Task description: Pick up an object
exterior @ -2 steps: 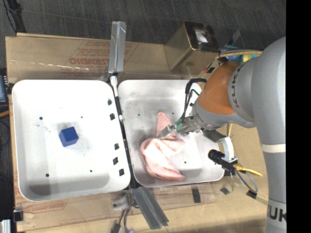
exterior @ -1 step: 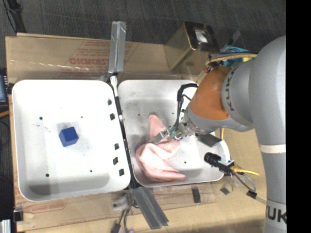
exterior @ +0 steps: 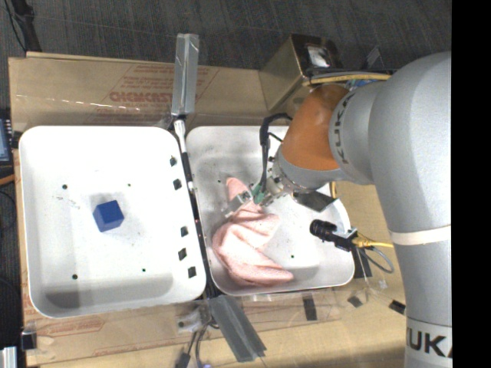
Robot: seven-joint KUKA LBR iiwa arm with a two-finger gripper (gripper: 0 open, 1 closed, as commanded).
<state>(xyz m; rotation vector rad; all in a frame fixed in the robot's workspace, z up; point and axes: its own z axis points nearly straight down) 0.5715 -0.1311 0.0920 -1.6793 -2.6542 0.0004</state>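
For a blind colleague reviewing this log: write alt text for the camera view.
A grey robot arm with an orange band reaches from the right, its gripper down at the top of a crumpled pink cloth in the right-hand shallow white bin. A small blue cube sits in the left-hand white bin.

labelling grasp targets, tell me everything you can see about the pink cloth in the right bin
The crumpled pink fabric cloth looks soft and pale salmon, bunched into folds instead of lying flat. It lies in the shallow white right bin, towards its near-left part, spreading from the bin's middle to the front wall. One corner rises toward the arm's two-finger gripper, which is right at that upper edge; whether the cloth is gripped cannot be told. A small pale patch sits on its right side.
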